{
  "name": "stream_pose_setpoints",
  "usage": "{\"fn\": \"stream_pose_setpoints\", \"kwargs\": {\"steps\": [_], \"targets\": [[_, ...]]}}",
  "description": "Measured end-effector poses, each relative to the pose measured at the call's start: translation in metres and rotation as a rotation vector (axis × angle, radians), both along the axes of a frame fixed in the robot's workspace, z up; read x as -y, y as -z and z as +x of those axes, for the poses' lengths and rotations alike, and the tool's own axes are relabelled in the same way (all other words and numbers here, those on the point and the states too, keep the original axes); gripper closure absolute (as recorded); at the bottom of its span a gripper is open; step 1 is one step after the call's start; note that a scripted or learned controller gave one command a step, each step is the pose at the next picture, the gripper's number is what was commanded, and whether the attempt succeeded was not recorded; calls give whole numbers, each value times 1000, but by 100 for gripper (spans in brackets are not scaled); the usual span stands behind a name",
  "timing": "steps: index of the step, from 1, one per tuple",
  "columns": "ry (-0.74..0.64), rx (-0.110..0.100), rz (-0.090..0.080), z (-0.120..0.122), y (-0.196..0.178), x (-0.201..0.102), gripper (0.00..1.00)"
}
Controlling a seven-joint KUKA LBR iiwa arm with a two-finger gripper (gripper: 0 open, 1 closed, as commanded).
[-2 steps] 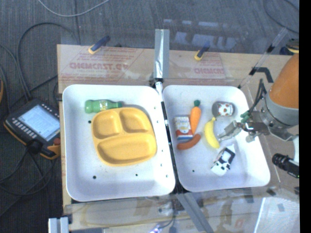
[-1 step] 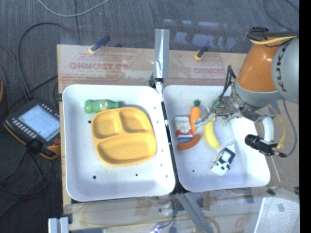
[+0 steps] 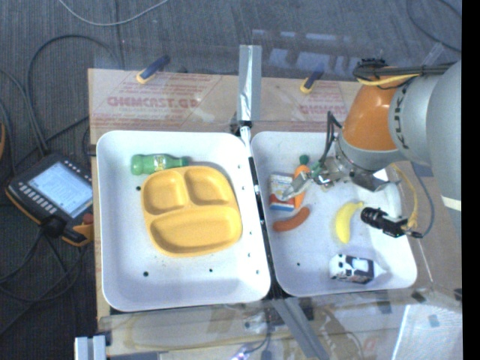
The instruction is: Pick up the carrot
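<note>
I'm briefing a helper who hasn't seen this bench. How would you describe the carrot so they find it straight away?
Look in the right-hand shallow white bin, near its left wall. The small orange carrot with a green top lies just below the gripper, against a small white carton. Unlike the reddish-brown sausage below it, it has that green tip.

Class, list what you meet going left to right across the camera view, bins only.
Green bottle → yellow tray → carton → banana

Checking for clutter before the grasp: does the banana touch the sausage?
Apart. The camera view shows bare white bin floor between the banana and the sausage.
</note>
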State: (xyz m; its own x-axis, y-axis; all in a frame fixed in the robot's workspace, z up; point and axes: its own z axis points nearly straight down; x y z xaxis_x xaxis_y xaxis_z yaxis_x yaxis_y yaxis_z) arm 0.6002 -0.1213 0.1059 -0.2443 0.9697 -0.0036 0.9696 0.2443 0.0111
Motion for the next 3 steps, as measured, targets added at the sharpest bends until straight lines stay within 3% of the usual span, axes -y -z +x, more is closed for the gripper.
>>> {"fn": "stream_pose_setpoints", "kwargs": {"steps": [1,2,3], "targets": [[1,-8,5,-1,-9,0,100],[-72,-66,-1,43,17,2,100],[260,-19,-2,60,-90,-18,100]]}}
